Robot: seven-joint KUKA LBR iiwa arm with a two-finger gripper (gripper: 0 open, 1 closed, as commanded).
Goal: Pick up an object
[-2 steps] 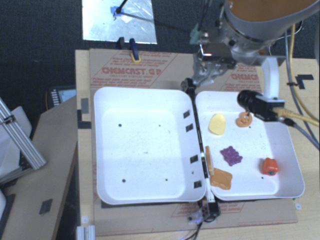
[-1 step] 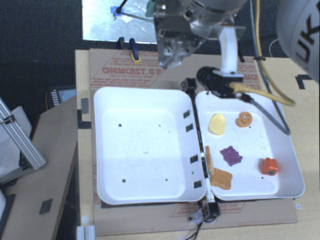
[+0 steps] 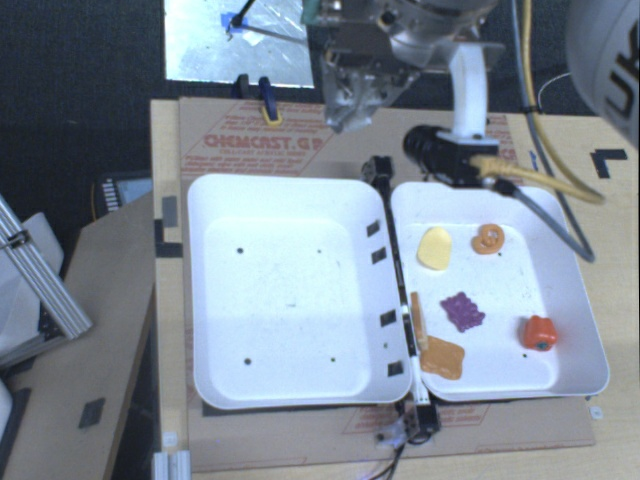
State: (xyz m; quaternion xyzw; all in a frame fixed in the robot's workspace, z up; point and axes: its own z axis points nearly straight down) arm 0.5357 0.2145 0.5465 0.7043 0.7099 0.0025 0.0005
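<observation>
White plastic bins sit side by side on a tan tabletop (image 3: pixel 170 298) printed with red lettering. The left bin (image 3: pixel 280 288) has a bare floor with a few dark dots. The right bin (image 3: pixel 570 298) holds five small toy pieces. A pale yellow piece (image 3: pixel 434 248), oval, stands with its long axis running up and down the view, near the bin's upper left. Just right of it lies an orange ring (image 3: pixel 489 238), flat. Below, near the middle, is a purple bumpy cluster (image 3: pixel 462 310). At the lower left lies a flat tan-orange slab (image 3: pixel 442 357), tilted, its long axis slanting down to the right. By the right wall sits a red-orange piece (image 3: pixel 538 333) with a dark spot. The hand (image 3: pixel 345 103) hangs above the tabletop beyond the bins' far edge, well apart from every piece; whether it is spread or pressed together cannot be told. Dark carpet surrounds the tabletop, with a shiny metal sheet (image 3: pixel 235 28) at the far side.
</observation>
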